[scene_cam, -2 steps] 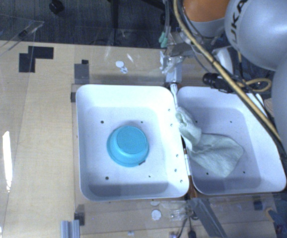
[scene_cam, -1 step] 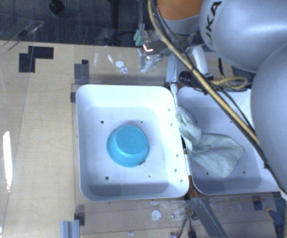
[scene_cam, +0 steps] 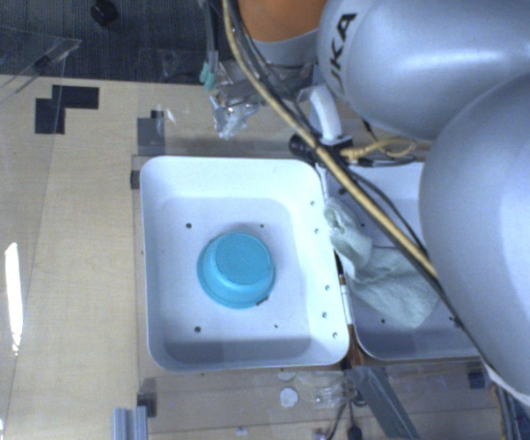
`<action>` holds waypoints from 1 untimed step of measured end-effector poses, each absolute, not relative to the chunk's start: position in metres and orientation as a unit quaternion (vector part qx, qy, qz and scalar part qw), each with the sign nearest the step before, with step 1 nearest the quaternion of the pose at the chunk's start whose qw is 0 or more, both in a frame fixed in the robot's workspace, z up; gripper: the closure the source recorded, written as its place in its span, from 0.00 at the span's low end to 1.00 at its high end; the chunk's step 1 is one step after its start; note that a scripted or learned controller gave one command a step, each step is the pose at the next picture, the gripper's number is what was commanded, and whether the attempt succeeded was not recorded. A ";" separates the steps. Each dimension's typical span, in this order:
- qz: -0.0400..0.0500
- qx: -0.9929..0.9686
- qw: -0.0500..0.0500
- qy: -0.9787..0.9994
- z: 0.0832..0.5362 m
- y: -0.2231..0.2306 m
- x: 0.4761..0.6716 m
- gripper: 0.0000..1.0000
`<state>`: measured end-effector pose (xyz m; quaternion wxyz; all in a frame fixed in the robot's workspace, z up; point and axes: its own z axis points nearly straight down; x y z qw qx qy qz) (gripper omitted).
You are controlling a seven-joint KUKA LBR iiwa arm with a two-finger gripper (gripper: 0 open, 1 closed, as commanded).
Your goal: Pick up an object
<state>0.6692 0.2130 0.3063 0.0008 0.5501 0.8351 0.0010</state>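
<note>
Grey arm (scene_cam: 448,108) looms over round blue bowl (scene_cam: 237,269), upside down.

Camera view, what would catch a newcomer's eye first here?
Probably the big grey arm, which covers the upper right and hangs over the right bin. Next, the blue bowl, upside down near the middle of the left bin. A pale crumpled cloth lies in the right bin, against its left wall.
</note>
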 end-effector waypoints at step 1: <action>0.000 0.511 -0.001 0.859 0.179 0.213 0.669 1.00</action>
